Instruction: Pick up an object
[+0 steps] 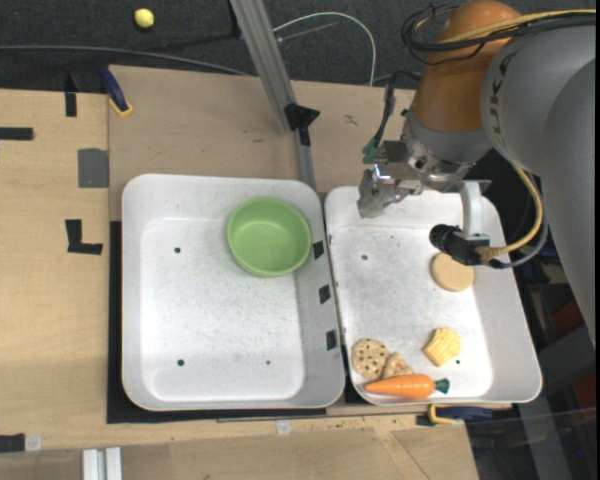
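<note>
Two shallow white plastic bins: left bin and right bin, smooth, faintly speckled, soft sheen on the rims. Round green plastic bowl, smooth, matt to satin. Pale wooden desk, matt, plywood-like, with strips of black tape. Orange plastic toy carrot, glossy. Tan round cookie-like disc, matt. Grey arm shell, smooth, satin; orange band glossy with highlights. Metal pincer, bright bare finish. Slanted grey metal bar, brushed.
</note>
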`<state>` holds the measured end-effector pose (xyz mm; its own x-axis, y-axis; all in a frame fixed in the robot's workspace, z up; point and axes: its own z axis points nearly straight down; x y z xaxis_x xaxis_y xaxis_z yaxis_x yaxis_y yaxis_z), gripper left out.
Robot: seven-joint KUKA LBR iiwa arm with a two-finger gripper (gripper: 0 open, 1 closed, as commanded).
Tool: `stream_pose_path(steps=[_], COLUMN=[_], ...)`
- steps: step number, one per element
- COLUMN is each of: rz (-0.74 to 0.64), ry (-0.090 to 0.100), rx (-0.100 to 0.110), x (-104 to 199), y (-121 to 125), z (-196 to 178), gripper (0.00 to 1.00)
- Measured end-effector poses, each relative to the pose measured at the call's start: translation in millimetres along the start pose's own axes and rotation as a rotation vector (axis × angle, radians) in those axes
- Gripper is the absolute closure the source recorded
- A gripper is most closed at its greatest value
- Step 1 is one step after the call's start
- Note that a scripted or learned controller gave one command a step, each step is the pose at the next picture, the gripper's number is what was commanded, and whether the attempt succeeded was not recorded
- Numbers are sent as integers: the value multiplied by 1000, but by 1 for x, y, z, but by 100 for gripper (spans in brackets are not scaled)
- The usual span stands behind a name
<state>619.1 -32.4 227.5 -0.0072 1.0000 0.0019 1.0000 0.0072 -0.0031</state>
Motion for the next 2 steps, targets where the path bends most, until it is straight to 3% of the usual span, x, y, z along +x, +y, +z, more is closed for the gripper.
stream_pose_path(steps=[1, 2], rz=[0, 0], ry=[0, 0], rx=[-1, 0], x=[58, 115], y=[5, -9], z=[6, 12], gripper=[100, 100])
